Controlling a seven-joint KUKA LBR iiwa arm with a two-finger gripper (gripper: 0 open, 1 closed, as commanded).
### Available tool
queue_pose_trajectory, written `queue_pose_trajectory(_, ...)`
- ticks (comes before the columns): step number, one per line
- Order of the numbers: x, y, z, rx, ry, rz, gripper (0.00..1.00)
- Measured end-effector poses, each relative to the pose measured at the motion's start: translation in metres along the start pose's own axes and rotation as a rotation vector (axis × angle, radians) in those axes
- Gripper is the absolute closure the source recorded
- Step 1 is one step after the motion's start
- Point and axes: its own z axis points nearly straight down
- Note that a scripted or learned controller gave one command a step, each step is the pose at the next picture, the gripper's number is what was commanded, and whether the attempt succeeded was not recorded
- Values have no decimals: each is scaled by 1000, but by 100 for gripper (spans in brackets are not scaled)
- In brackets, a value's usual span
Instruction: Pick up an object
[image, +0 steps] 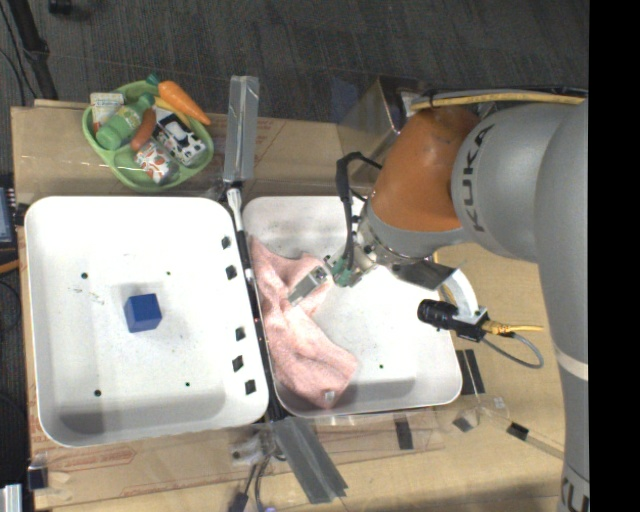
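A crumpled pink cloth (300, 330) lies along the left side of the right bin (420, 370). A blue cube (143, 311) sits in the left bin (60, 250), left of its middle. My gripper (322, 279) hangs low over the upper part of the pink cloth, near the middle of the right bin, and seems to touch or nearly touch the fabric. The grey and orange arm (450, 180) covers the bin's upper right part.
A green bowl (120, 165) of toy food, with an orange carrot, stands on the bench beyond the left bin's far edge. A raised divider (245, 300) with black clips separates the two bins.
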Motion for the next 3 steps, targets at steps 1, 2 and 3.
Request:
queue_pose_trajectory(1, -50, 18, 101, 1, 0, 5, 0)
queue_pose_trajectory(2, -49, 18, 91, 2, 1, 1, 100)
queue_pose_trajectory(3, -58, -1, 97, 2, 3, 93, 100)
